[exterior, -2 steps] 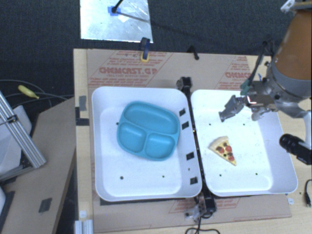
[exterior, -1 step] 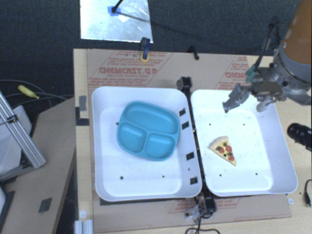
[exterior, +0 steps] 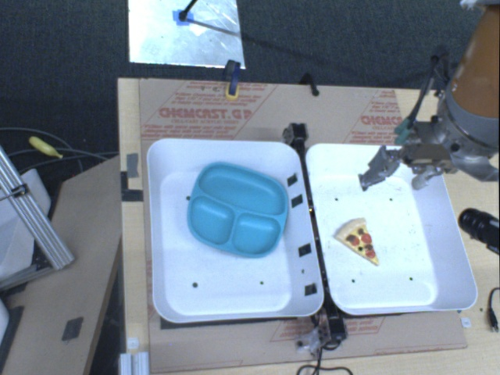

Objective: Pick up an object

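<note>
From above, the bench (exterior: 258,104) carries two shallow white bins side by side. The left bin (exterior: 168,233) holds a blue sectioned plate (exterior: 237,208) lying flat near its middle. The right bin (exterior: 437,241) holds a toy pizza slice (exterior: 358,239), lying flat left of the bin's centre, its tip toward the near right. The arm (exterior: 473,92) enters from the right, and its end effector (exterior: 397,170) hangs over the far part of the right bin, well apart from the pizza slice, fingers spread with nothing between them.
</note>
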### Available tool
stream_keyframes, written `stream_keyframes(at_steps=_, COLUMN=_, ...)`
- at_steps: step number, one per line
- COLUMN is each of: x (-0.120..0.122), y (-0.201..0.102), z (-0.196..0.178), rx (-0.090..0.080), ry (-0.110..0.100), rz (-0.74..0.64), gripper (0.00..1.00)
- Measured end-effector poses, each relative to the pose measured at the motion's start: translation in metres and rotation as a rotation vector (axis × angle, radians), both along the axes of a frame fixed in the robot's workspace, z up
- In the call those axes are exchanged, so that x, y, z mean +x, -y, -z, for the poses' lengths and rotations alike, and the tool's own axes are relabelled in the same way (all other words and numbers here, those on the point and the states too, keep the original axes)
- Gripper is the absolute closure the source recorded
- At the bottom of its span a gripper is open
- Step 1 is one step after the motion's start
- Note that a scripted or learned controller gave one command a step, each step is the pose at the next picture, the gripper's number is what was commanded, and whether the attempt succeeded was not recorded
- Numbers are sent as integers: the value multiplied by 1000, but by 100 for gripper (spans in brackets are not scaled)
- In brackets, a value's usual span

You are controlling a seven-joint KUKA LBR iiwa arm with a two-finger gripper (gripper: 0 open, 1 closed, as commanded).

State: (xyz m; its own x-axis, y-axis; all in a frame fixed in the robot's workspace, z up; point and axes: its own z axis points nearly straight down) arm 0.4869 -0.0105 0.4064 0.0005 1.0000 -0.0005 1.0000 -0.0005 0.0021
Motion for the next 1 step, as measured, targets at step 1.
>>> stream_keyframes(at_steps=1, x=0, y=28, z=17, rx=0, ry=1, rz=1, gripper=0)
